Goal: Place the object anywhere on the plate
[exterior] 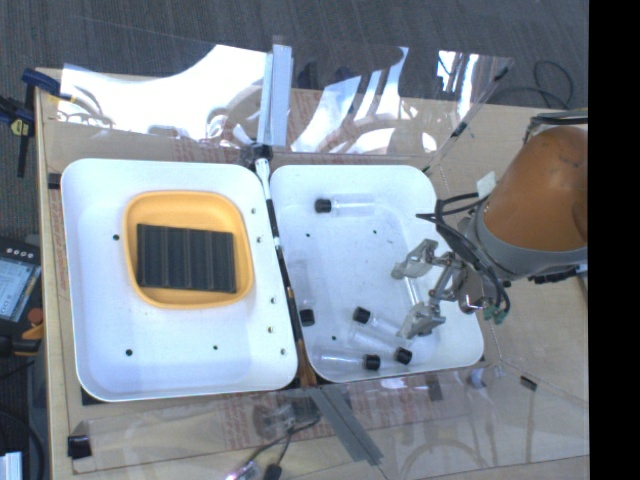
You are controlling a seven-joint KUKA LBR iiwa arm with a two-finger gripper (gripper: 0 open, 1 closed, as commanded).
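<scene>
Near the front edge of the right bin [452, 353] I see small clear tubes with black caps [380, 360], and I think one of these is the thing to move, lying flat where it rolled. My gripper [420, 290] hangs over that bin with its shiny metal fingers spread wide and nothing between them. Over in the left bin [90, 328] waits the smooth yellow plate [186, 213] with rounded corners and a dark ribbed middle.

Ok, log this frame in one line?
two-finger gripper: open, over right white bin, holding nothing | clear plastic tubes with black caps: in right bin | yellow rectangular plate: left bin, no tube
</scene>
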